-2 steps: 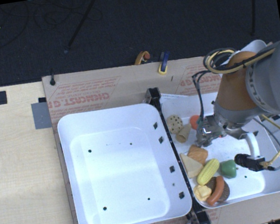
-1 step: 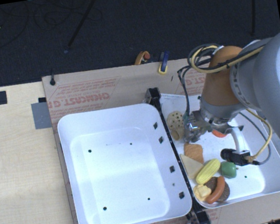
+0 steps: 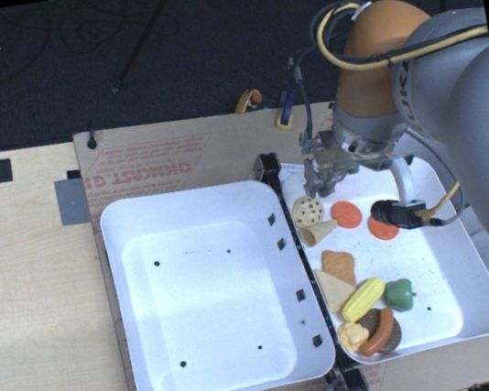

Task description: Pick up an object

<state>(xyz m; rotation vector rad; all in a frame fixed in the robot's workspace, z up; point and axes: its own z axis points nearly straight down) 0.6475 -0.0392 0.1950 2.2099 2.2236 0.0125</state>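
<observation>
The gripper [image 3: 316, 180] hangs at the upper left corner of the right bin [image 3: 470, 291], just above a spotted cream toy [image 3: 306, 212] — nothing shows between its tips (whether it is released or clenched I cannot tell). The pick seems not yet made: the corn cob [image 3: 363, 297], green pepper [image 3: 399, 294] and red disc [image 3: 347, 214] lie on the bin floor — all left to lift.

Toy foods [image 3: 362, 298] — clustered along right bin's [image 3: 473, 309] left side
</observation>
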